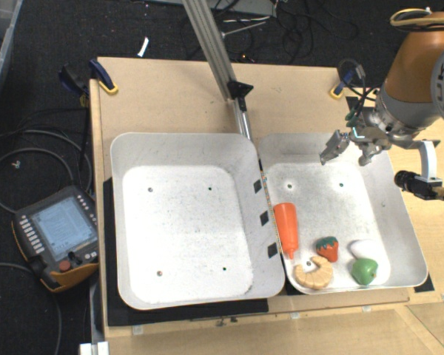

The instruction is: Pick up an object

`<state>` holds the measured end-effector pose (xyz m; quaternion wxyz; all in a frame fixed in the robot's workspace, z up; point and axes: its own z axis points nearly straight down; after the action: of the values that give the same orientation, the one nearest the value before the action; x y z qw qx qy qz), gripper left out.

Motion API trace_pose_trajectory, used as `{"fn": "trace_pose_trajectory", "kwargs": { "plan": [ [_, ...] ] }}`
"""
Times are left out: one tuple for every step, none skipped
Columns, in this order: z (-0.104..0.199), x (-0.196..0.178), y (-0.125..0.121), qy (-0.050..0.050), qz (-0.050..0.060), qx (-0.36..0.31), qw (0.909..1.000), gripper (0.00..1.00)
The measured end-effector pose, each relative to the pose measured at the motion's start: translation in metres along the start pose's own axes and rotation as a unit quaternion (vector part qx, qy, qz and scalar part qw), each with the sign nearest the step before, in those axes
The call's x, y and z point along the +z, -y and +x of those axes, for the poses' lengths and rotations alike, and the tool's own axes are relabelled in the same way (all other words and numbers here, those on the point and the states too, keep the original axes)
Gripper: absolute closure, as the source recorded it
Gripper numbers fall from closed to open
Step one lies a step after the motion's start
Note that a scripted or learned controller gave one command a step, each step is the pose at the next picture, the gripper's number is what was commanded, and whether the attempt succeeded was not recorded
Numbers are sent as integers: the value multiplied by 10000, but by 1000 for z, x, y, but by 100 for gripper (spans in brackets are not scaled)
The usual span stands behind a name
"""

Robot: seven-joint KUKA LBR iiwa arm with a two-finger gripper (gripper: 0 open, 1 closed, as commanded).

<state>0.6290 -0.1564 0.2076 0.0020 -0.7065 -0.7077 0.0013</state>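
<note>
Objects sit crowded in the right bin's [399, 220] near corner: orange carrot [286, 228] against the left wall, tan pretzel-like piece [314, 274], small red-and-green piece [327, 248], green piece [364, 271] beside a pale one [362, 249]. Gripper [351, 148] hangs over the bin's far end, jaws spread, holding nothing. We judge risks: closing on bare floor, or nudging neighbours in that tight cluster; carrot hugging the wall may block one finger.

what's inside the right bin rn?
In the right bin: an orange carrot by the left wall, a tan cookie-like piece, a red strawberry, a green piece and a white object, partly covered by the green piece. The gripper hovers open above the far end.
</note>
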Motion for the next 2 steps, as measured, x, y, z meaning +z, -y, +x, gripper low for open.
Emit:
{"fn": "trace_pose_trajectory", "kwargs": {
  "plan": [
    [0,-3,-1,7,-21,-8,10000,0],
    [0,41,2,3,-2,9,10000,0]
  ]
}}
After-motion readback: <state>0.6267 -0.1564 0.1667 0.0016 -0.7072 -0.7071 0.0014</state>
